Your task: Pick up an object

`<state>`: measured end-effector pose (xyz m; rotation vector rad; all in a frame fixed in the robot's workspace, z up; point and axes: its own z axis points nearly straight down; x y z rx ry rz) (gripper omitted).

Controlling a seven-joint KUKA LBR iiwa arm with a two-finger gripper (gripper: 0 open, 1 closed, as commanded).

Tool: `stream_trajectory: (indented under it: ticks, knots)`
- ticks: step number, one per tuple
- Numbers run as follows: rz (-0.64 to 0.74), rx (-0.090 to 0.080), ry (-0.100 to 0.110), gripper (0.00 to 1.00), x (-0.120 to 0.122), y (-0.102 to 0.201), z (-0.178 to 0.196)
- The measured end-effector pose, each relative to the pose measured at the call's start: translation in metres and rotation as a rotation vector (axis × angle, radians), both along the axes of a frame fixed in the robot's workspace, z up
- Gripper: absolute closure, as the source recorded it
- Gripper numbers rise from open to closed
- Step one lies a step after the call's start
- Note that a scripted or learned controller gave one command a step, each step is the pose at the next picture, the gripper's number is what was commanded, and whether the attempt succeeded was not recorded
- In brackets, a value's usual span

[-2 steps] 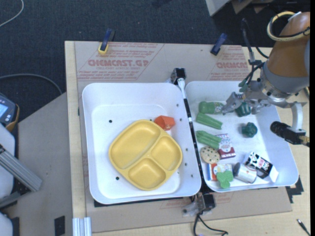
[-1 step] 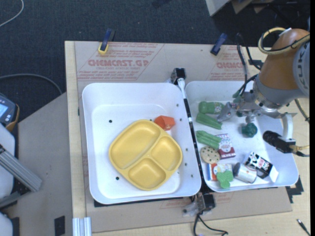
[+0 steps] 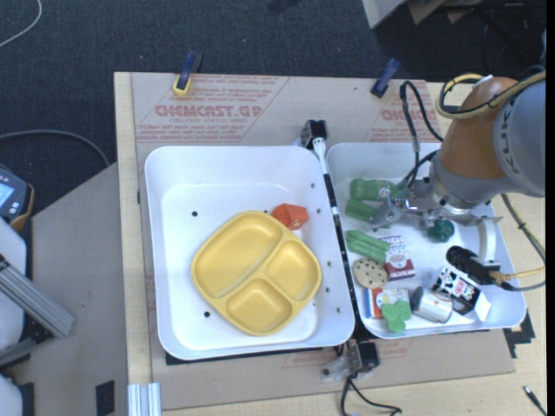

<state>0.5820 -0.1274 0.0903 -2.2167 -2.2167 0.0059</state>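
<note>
My gripper [image 3: 392,206] hangs low over the back of the right bin [image 3: 512,306], reaching in from the right. It sits just right of a green block [image 3: 368,188] and above a green ribbed piece [image 3: 366,243]. I see nothing held in it. Nearby lie a dark green knob [image 3: 442,229], a round cookie [image 3: 368,273], a small red box [image 3: 399,265], a silver can [image 3: 431,308], a black-and-white carton [image 3: 457,289] and a light green lump [image 3: 396,316].
The left bin [image 3: 165,189] holds a yellow divided plate [image 3: 256,271] with an orange-red piece [image 3: 290,216] at its far edge. A black divider [image 3: 329,206] runs between the bins. Clamps [image 3: 184,74] hold the board at the back.
</note>
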Motion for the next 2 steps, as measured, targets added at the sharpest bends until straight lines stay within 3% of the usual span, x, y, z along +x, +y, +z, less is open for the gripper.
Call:
stream_trajectory:
  ticks: [1,2]
  knots:
    - [-0.001,-0.002,-0.007,1.0,0.002,-0.001,0.014]
    - [0.002,-0.004,-0.015,1.0,0.008,0.008,0.071]
